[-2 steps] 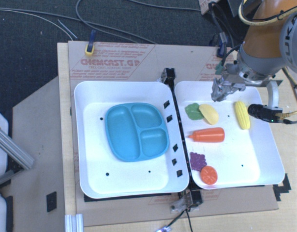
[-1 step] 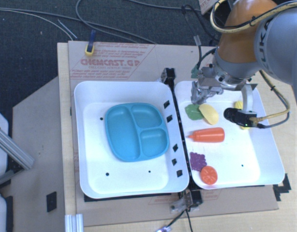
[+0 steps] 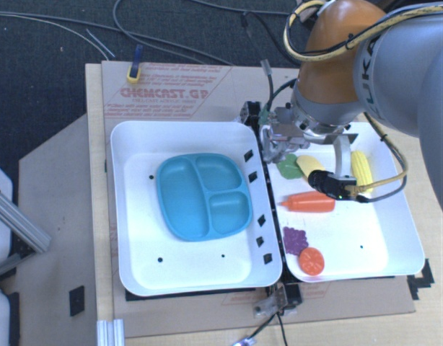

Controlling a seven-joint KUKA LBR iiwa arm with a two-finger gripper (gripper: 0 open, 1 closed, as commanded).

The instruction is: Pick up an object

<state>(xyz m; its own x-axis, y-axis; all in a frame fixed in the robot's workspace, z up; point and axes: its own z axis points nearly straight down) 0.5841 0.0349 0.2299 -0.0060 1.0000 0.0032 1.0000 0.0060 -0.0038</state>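
Two shallow white bins sit side by side on a bench. The left bin (image 3: 128, 193) holds a blue divided tray (image 3: 203, 195). The right bin (image 3: 395, 244) holds toy food: a green piece (image 3: 288, 169), a yellow piece (image 3: 309, 166), corn (image 3: 361, 168), a carrot (image 3: 308, 203), purple grapes (image 3: 294, 240) and an orange round piece (image 3: 312, 261). The hand (image 3: 283, 141) hangs low over the far left corner of the right bin, just above the green piece; I cannot tell how it is set. Nothing looks lifted yet, so the pick seems still to do. Red print on the board (image 3: 164, 89) at the bench's far edge reads roughly "CHEMCAST GP".
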